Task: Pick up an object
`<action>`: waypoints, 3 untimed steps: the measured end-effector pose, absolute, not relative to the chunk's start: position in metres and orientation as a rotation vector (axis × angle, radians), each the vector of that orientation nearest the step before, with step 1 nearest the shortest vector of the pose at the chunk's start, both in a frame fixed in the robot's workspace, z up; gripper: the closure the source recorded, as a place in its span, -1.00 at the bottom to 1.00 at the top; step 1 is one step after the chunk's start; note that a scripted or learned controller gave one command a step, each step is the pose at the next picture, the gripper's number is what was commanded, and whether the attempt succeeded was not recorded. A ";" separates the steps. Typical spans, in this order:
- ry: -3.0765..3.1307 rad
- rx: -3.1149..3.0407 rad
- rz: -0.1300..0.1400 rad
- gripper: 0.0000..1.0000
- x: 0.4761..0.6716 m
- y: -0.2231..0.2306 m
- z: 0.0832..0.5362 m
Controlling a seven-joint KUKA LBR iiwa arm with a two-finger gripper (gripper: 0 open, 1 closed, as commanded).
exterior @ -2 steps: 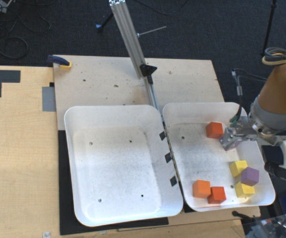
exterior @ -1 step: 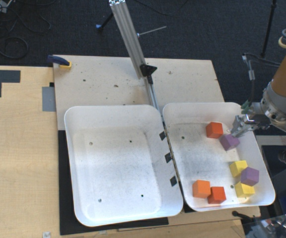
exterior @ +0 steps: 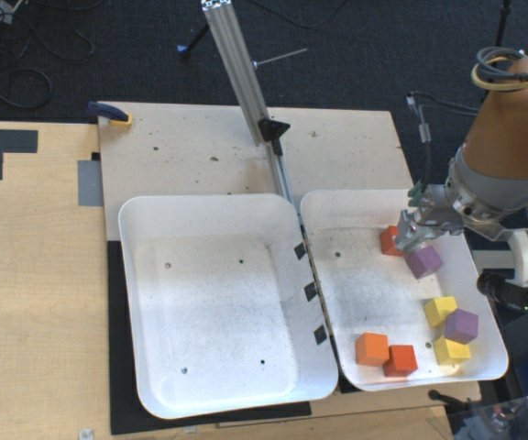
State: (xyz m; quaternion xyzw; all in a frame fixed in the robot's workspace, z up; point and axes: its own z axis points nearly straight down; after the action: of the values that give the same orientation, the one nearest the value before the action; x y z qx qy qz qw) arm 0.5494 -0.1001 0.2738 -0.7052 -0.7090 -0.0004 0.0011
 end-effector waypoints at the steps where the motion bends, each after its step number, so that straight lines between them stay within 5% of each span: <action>1: -2.222 -2.214 0.002 1.00 0.549 -0.052 0.255; 3: -2.223 -2.215 0.003 1.00 0.563 0.038 0.243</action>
State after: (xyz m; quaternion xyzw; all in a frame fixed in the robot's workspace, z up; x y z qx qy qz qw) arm 0.5631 0.0378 0.2428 -0.7058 -0.7084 0.0008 0.0020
